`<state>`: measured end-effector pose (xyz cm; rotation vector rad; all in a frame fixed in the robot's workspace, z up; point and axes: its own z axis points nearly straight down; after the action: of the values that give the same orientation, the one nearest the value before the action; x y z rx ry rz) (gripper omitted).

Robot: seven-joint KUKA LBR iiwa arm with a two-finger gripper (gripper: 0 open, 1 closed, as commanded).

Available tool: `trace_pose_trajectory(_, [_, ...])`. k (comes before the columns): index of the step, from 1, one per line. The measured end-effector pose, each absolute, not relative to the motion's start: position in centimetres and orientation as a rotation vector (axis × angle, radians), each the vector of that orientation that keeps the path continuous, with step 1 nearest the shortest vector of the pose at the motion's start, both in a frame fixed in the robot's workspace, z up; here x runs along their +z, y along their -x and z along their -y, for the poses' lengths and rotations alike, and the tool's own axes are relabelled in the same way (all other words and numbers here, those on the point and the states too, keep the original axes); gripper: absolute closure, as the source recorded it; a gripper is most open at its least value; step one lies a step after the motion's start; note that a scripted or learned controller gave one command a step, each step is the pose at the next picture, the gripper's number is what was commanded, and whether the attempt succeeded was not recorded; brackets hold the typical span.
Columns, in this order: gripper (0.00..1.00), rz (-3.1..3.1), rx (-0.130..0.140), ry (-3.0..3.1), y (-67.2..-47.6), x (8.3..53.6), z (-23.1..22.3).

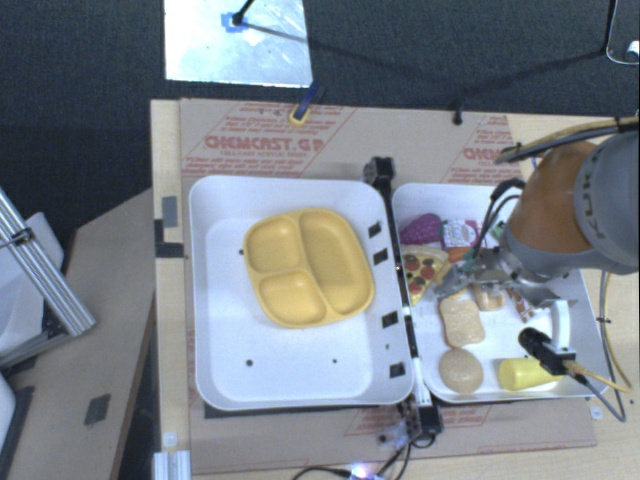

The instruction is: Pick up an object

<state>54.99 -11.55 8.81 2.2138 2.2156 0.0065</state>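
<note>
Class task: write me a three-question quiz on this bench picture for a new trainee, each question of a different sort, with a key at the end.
1. True or false: the yellow divided plate lies in the left bin.
2. Multiple choice: the round tan item in the right bin lies nearest which edge of that bin? A) far edge B) near edge C) right edge
3. Fill in: the purple item sits beside a slice of toy ____.

Key: 1 true; 2 B; 3 pizza. The arm hangs over the right bin, so the toys under it are partly hidden.
</note>
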Motion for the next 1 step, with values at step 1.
trace_pose_trajectory(1, [1.0, -2.206, 0.012, -2.206, -55.27, 10.19, 11.82])
